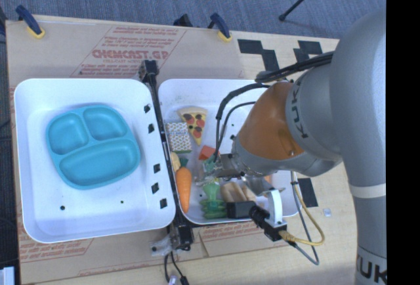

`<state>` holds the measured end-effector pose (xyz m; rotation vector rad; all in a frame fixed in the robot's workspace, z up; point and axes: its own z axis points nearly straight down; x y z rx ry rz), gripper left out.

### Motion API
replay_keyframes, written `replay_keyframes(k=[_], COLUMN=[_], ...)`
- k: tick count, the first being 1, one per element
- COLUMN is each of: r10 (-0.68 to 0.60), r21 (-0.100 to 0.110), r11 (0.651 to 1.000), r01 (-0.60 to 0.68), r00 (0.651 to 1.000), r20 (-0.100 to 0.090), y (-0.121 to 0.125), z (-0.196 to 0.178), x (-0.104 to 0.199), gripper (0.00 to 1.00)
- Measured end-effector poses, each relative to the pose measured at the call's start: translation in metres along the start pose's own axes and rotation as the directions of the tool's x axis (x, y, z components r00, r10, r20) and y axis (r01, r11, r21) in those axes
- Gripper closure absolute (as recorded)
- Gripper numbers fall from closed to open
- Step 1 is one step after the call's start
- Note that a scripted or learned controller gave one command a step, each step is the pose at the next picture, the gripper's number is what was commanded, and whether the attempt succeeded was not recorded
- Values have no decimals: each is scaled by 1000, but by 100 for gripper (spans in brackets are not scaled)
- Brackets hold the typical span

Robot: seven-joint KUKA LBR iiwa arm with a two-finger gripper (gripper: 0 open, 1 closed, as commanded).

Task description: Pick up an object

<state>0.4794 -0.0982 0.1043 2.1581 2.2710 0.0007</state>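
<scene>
The right bin (216, 90) holds several toy foods: a pizza slice (193, 121), a patterned square block (178, 136), an orange carrot (184, 189), a small red piece (207, 152), a green item (213, 202) and a tan bread-like piece (235, 193). My gripper (226, 184) hangs low over the bin's near right part, right above the green and tan pieces. The orange wrist band and grey arm hide most of it. The view does not show anything held.
The left bin (33, 198) carries a blue divided plate (94, 144). A black clamp strip (157, 146) runs between the two bins. A yellow cable (308, 238) loops off the wrist at the bench's front right. Cardboard covers the bench behind the bins.
</scene>
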Motion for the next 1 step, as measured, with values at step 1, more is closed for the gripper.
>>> replay_keyframes(k=[1], r10=[-96], r21=[8], r11=[995], r01=[96], r00=[995], r20=[-8], y=[0], z=[-97], x=[39], gripper=[100])
